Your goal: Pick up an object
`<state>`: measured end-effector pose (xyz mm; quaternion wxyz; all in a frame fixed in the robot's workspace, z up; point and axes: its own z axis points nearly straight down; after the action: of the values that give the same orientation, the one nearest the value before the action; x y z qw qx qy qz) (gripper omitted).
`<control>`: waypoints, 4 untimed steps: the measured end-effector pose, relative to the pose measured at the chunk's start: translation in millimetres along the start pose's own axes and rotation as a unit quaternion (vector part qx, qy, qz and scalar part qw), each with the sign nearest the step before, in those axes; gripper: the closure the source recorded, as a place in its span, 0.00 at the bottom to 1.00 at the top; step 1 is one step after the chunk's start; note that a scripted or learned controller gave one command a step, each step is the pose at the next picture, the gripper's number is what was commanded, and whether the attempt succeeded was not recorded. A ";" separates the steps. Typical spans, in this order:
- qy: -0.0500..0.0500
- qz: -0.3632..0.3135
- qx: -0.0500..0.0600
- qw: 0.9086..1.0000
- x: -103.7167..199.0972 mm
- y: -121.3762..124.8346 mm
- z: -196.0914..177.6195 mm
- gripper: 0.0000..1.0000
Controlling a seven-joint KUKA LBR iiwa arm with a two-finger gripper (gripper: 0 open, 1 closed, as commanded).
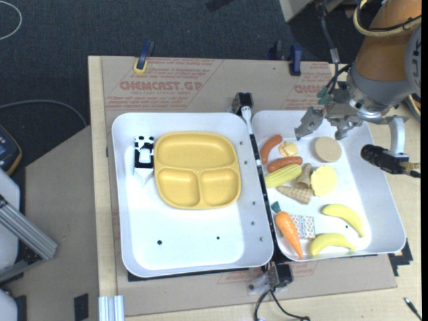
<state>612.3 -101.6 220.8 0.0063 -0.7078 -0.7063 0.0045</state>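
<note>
Counter: right bin point(388, 199) stocked, nothing lifted. I am hovering the pincer point(328, 122), spread and empty, over the round cracker point(328, 150).

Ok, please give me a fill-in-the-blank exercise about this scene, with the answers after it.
1. The yellow tray lies in the ____ bin.
2. The tray has ____ compartments.
3. The carrot is in the right bin, near its ____ edge.
4. The gripper is above the ____ bin.

Answers: left; three; left; right
</note>
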 end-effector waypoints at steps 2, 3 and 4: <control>-0.001 -0.001 -0.005 1.000 3.4 1.9 34.9 0.00; 0.000 -0.001 -0.004 1.000 5.3 1.9 99.0 0.00; -0.001 -0.001 -0.006 1.000 6.1 2.2 138.2 0.00</control>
<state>612.3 -95.2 82.6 0.0019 -0.7070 -0.7072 0.0011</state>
